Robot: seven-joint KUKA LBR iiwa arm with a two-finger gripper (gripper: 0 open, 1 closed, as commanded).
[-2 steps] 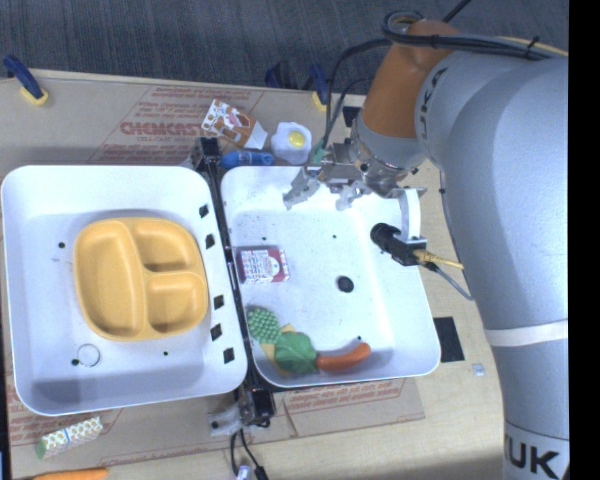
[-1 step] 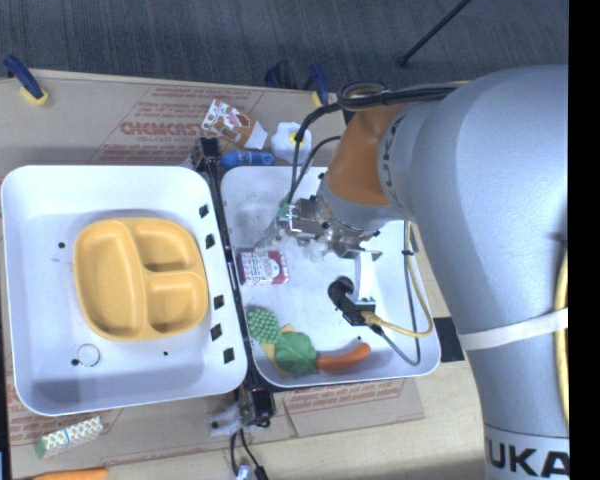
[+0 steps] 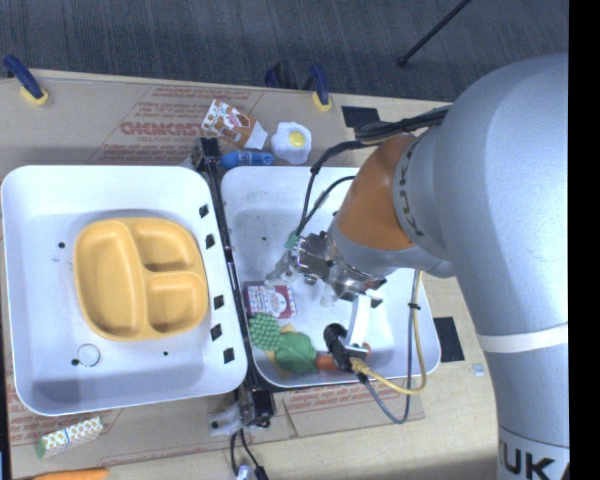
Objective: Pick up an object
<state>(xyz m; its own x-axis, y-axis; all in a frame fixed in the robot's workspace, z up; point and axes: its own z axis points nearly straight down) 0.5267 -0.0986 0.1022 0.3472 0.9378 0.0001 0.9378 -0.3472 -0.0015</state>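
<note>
Where one tool (image 3: 308,260) hangs, perhaps four objects (image 3: 294,350) lie.

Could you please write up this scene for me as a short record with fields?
left bin: holds a yellow tray
right bin: the arm reaches in from the right
hand: over the middle of the right bin
right bin contents: red-white packet and a green item near the front wall
bench behind the bins: small carton
held: nothing visibly held
</note>
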